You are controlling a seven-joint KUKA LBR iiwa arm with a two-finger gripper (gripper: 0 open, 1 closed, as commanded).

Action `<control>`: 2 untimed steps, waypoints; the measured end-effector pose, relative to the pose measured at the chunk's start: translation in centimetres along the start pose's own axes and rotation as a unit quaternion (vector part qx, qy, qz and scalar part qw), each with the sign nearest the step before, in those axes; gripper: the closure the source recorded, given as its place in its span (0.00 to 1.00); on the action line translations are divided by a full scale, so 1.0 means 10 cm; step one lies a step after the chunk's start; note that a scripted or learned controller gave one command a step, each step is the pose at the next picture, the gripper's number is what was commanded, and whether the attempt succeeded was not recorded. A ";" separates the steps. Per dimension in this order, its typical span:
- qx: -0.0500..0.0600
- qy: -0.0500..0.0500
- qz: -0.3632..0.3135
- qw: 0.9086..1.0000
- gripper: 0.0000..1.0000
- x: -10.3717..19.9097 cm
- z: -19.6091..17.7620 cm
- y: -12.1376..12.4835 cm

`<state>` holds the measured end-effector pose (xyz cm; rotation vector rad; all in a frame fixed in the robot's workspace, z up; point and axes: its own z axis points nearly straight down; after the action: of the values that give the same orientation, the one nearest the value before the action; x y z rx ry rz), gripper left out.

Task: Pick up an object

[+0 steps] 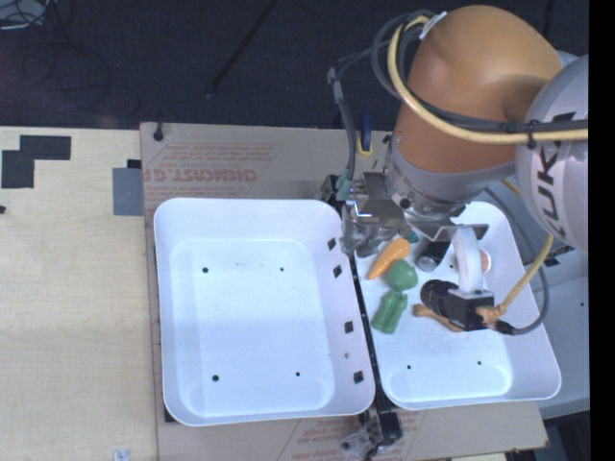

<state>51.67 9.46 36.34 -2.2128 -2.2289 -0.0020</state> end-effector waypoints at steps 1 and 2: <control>-0.001 0.001 -0.001 1.000 1.00 0.53 -0.51 -0.42; -0.004 0.000 0.001 1.000 1.00 0.69 -1.45 0.05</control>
<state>52.14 16.38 50.85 -2.2186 -2.2305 -0.0110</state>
